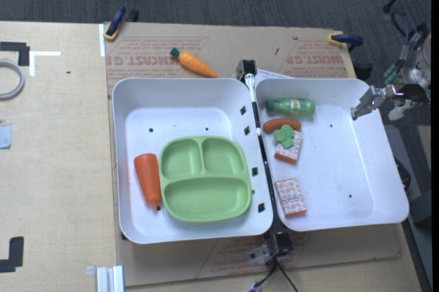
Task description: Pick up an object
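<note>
Bins sit side by side on the surface (55,147), their inner walls clipped together along the middle so neither slides when the arm pushes into them. The left bin (130,95) carries a green divided plate (206,177) toward its near edge and an orange cup (147,179) lying on its side by the left wall. The right bin (357,174) keeps its pickable things crowded against its left wall: a green bottle (291,105) lying flat near the far edge, a sausage (282,125) just below it, a strawberry carton (288,144) and a second small carton (290,197) nearer the front. A toy carrot (194,63) lies outside, beyond the left bin's far edge. The end effector (367,105) hangs over the right bin's far right corner, well apart from these; it appears to grip nothing, though whether its tips are spread is too small to tell.
</note>
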Controlling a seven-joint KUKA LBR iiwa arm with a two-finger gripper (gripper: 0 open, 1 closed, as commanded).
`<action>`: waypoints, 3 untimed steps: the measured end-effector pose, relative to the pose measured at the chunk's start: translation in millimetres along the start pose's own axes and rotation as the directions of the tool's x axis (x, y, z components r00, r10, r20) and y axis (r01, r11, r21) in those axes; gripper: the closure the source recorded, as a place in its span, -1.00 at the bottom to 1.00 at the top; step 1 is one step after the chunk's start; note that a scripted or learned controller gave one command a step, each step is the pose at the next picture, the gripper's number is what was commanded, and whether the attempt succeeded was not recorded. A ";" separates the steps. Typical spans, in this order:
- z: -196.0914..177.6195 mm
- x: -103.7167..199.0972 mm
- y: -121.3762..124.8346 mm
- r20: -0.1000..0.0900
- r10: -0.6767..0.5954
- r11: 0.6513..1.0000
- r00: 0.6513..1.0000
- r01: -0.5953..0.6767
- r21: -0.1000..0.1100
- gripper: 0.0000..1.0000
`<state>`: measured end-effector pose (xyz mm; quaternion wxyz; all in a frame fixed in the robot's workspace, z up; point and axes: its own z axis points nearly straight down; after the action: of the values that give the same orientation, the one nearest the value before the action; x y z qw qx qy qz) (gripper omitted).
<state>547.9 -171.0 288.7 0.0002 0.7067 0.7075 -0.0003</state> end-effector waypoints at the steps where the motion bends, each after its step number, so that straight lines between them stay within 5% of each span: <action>1: 108.1 63.1 24.5 -0.001 0.161 0.987 0.987 -0.161 0.002 -1.00; 2: 96.5 131.9 30.2 0.000 0.330 0.944 0.944 -0.330 0.000 -1.00; 3: 96.7 140.7 34.0 0.000 0.024 1.000 1.000 -0.024 0.002 -1.00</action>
<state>581.7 -30.3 191.9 -0.0005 0.7150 0.6991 -0.0008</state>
